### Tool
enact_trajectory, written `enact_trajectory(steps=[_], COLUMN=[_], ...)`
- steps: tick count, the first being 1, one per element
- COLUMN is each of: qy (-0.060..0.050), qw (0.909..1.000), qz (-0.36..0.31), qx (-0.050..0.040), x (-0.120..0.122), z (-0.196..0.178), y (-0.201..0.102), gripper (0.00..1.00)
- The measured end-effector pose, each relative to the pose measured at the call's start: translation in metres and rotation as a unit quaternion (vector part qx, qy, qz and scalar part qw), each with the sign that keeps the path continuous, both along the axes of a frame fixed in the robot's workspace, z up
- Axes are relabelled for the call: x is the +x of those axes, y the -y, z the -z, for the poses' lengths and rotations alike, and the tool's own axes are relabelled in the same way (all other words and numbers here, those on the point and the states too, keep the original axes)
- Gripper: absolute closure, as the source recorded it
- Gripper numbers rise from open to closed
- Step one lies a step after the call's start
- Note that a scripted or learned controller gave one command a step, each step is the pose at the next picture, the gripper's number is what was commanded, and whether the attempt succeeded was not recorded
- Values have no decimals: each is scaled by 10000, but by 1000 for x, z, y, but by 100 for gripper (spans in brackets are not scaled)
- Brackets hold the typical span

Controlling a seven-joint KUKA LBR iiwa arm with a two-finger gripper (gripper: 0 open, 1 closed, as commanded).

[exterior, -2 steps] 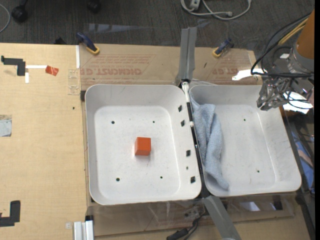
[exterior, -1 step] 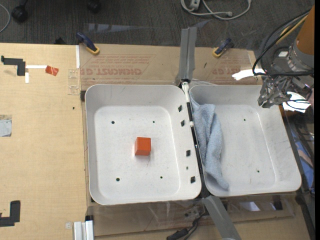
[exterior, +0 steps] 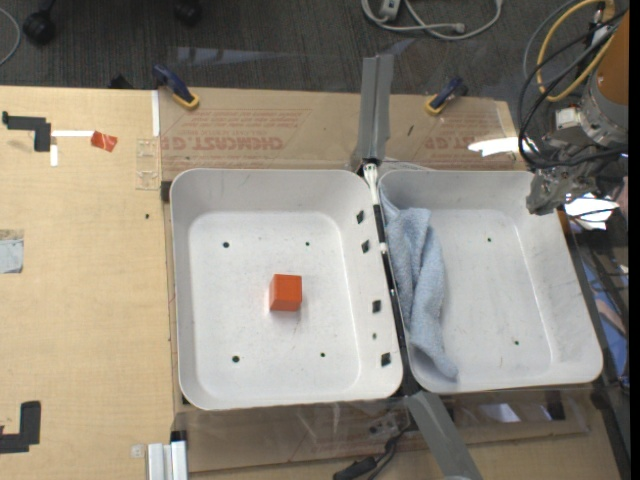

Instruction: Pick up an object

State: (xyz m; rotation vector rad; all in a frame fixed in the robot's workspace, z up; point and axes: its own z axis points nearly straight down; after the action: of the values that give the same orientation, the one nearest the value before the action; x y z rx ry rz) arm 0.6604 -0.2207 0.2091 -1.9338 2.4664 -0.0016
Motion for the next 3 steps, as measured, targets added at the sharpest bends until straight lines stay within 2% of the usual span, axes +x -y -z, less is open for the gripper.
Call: enact_trajectory(steps=[1,2,3], qy=[-6,1,25], qw=[9927,9500,9509], qz=[-1210,-3123,-3095], qx=[-4,-10,10], x=[0,0,1], z=[8,-13,-23], y=[0,-7,-8], gripper=[100,100,100])
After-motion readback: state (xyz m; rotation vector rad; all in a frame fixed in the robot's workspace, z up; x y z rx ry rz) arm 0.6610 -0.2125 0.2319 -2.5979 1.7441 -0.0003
